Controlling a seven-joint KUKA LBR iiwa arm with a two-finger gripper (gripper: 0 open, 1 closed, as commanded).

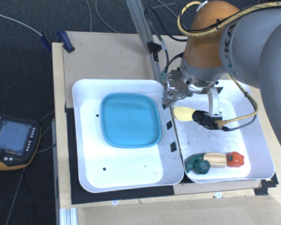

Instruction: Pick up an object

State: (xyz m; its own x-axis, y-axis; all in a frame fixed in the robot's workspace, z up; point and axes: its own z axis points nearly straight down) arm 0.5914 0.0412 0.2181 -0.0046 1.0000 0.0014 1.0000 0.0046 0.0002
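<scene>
The gripper (171, 97) hangs at the right bin's (253, 125) left wall; finger state cannot be told. The yellow brush (189, 114) lies just beside it. Risk: striking the wall, missing it.

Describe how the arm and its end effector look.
The arm is thick, rounded and grey, with a glossy orange band above the wrist. Yellow and black cables loop over it. The end effector is a small metallic assembly with dark parts.
</scene>
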